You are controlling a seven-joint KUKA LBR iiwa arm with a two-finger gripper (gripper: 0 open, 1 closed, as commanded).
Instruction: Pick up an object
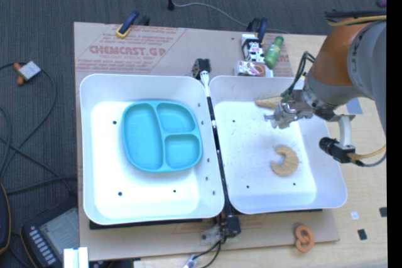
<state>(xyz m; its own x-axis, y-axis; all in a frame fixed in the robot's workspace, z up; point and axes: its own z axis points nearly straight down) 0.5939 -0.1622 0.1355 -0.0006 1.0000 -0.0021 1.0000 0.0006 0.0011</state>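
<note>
Reaching in from the right, the grey arm with its orange band [336, 50] is hanging over the far part of the right white bin [326, 198], its gripper [284, 115] hovering just above the bin floor. How far the gripper is open cannot be told from this slanted view, and nothing is showing between its tips. A tan cone-shaped piece [267, 103] is lying against the far wall of that bin, just left of the gripper. A tan crescent-shaped object [286, 160], resembling a croissant, is resting on the bin floor nearer the viewer, apart from the gripper. The left white bin [94, 198] is holding a blue divided plate [161, 136] with three compartments, lying flat near its centre. On the tabletop [107, 53] beyond the bins, a green bottle [273, 52] is lying beside a small printed packet [252, 66]. An orange ring-like item [304, 238] is lying on the near edge of the tabletop.
</note>
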